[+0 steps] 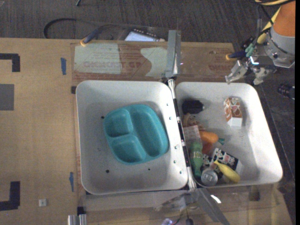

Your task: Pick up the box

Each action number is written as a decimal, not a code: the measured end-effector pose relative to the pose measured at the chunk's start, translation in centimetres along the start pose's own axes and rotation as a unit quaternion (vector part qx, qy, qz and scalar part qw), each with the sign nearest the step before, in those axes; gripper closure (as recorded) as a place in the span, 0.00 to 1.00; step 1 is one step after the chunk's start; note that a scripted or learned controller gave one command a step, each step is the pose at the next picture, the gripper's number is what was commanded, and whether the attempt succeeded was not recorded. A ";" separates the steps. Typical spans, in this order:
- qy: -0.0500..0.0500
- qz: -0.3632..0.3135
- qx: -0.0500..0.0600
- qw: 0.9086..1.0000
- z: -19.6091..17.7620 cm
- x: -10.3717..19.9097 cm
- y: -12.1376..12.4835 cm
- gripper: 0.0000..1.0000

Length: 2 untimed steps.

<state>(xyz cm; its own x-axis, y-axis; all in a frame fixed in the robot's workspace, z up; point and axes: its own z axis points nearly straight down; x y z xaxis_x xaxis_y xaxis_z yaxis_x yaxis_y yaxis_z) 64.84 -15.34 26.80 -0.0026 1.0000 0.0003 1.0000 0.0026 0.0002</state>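
Orange-and-white, the box (233, 111) stands by itself in the right bin (262, 125), close to that bin's far wall and well apart from the clutter heaped near its front-left: a black object (192, 106), an orange piece (209, 137), a green bottle (196, 154), a banana (227, 171). To take it cleanly, I would judge the approach best made straight down over the box — fingers straddling its narrow sides, low enough to catch the body rather than the top edge. The arm (283, 27) hangs outside the bin's far-right corner, wrist turned toward the bin, the end effector (244, 74) above the rim with its fingers spread and nothing between them — just beyond the box.
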 end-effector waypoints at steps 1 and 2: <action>0.000 0.059 0.001 0.998 6.8 8.7 -7.6 0.00; 0.000 0.088 0.002 0.996 8.4 18.8 -8.5 0.00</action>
<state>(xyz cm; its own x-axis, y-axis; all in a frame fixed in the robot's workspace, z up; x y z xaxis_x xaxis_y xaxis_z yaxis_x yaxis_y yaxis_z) 56.31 3.43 18.42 0.1722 0.9851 0.0007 0.9851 -0.1722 -0.0031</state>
